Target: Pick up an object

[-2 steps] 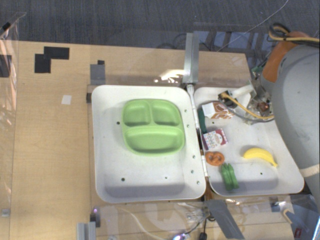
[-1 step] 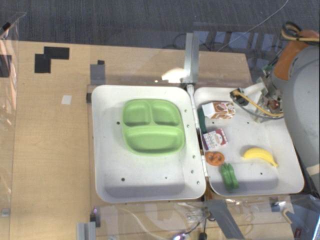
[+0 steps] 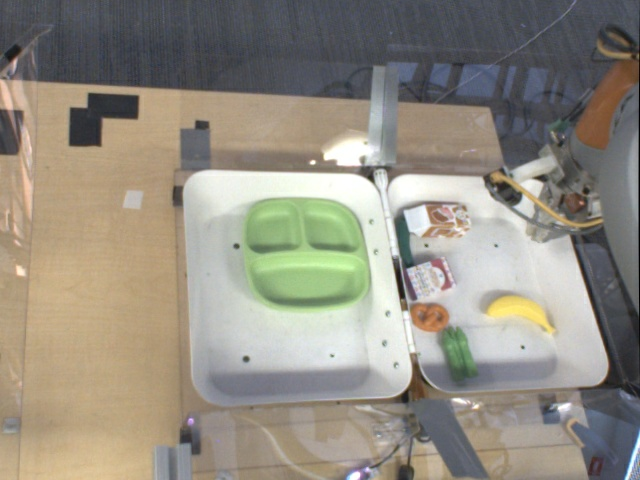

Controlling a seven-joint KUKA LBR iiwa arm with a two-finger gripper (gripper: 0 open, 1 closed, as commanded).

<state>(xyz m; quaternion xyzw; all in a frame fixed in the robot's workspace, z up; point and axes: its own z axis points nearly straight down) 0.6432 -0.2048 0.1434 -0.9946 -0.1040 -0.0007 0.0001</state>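
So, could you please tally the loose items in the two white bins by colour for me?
Green: 3 - divided plate, dark green item against the divider, green vegetable
Yellow: 1 - banana
Orange: 1 - round slice
Red and white: 2 - upper packet, lower packet
Total: 7

We see a tray (image 3: pixel 304 251) in the left bin (image 3: pixel 215 358); the right bin (image 3: pixel 585 353) holds two packets (image 3: pixel 437 220), a banana (image 3: pixel 520 311) and a pepper (image 3: pixel 459 353).

A light wooden bench (image 3: pixel 100 298) is seen carrying two shallow white bins side by side: the left bin (image 3: pixel 215 298) and the right bin (image 3: pixel 570 298). Black markings (image 3: pixel 100 116) are noted at the bench's far left.
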